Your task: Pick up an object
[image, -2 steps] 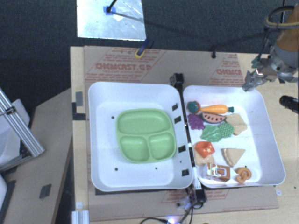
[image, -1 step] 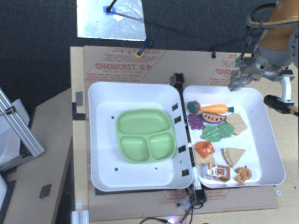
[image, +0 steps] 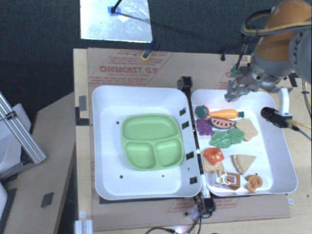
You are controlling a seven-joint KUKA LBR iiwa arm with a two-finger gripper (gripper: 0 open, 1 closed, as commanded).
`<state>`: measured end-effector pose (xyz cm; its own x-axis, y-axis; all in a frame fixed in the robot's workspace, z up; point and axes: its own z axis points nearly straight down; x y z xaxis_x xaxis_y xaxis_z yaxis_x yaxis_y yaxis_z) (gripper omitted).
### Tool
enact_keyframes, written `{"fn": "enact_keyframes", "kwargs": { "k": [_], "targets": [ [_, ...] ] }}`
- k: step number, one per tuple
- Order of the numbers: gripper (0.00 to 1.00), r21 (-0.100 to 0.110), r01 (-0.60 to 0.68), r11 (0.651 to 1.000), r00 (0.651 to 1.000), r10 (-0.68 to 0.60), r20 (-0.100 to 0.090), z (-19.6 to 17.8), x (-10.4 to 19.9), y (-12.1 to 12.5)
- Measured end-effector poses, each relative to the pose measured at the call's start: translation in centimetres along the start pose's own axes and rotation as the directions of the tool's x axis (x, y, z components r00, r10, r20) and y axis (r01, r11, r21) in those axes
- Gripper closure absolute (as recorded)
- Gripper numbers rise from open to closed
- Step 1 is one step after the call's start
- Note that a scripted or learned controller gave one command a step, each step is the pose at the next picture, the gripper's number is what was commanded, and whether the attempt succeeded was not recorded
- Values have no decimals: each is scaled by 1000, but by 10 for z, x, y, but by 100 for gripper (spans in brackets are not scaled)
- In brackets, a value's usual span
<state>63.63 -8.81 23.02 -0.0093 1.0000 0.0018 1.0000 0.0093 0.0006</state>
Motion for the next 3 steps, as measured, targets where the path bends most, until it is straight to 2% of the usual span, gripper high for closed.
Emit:
{"fn": "enact_keyframes", "kwargs": {
  "k": [1, 2, 3],
  "targets": [
    [100, -1, 0, 1000, 1000, 0, 0, 2, 49, -1],
    [100, 1, -1, 1000, 1000, 1, 1, 10, 92, -17],
    [100, 0, 1, 1000, 1000, -1, -1, -3, 148, -31]
  ]
}}
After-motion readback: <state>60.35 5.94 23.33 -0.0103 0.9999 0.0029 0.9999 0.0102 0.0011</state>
